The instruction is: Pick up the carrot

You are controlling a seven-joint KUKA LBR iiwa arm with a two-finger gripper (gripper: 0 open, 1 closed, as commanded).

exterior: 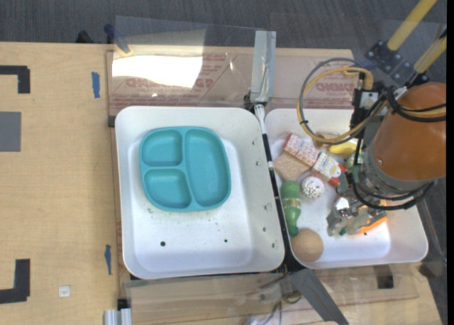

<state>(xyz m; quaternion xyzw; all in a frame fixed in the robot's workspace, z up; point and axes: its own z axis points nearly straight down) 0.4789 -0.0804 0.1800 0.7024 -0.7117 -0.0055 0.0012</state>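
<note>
Two white bins sit side by side on the desk [57,174], and the gripper [347,223] is low in the right bin [408,245], near its front edge. Well off to the gripper's far side, in the left bin [241,245], lies a teal divided plate [186,169] with three compartments, none of them in play here.

The arm [404,142], grey with its orange band, hangs right over the back of the gripper and hides a good part of it. I can make out metal fingers pointing down toward the bin floor, but I cannot tell whether they stand wide or narrow, and nothing is plainly clamped between them.

The carrot [374,225] shows as a small orange sliver just beside the gripper, on the side nearest the arm, lying flat on the bin floor and partly covered by the wrist. It looks touching or nearly touching the fingers; which one, I cannot say.

Away from the gripper, toward the divider, are a round tan ball-like thing [308,244] near the front, a green toy vegetable [291,200], a white speckled ball [312,187], a tan cracker-like square [289,166], a pink box [301,149] and a banana [343,148].

To do this step well, I'd judge the gripper should centre over the carrot's middle, straddle it across its narrow width, press down to the floor, close firmly, then lift straight up, since a thin thing lying flat slips away easily.
</note>
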